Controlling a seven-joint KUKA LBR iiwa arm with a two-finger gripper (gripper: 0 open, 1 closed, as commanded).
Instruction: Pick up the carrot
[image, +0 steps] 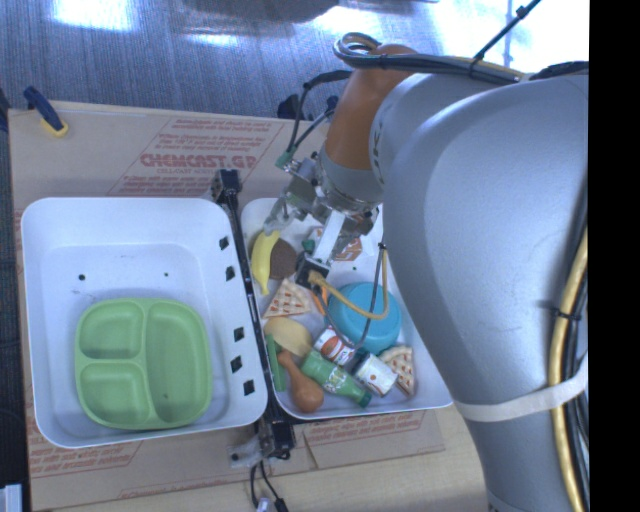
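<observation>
Orange carrot (318, 296): a thin sliver just below the jaws, lying between the pizza slice (290, 300) and the blue bowl (364, 313) in the right bin (432, 398).
Gripper (322, 262): lowered into that bin's far half; whether the jaws are open or closed cannot be told.
Banana (262, 259): left of the jaws.
Green bottle (335, 378): well below them.
Green plate (144, 363): left bin (60, 235), far left of the jaws.
</observation>
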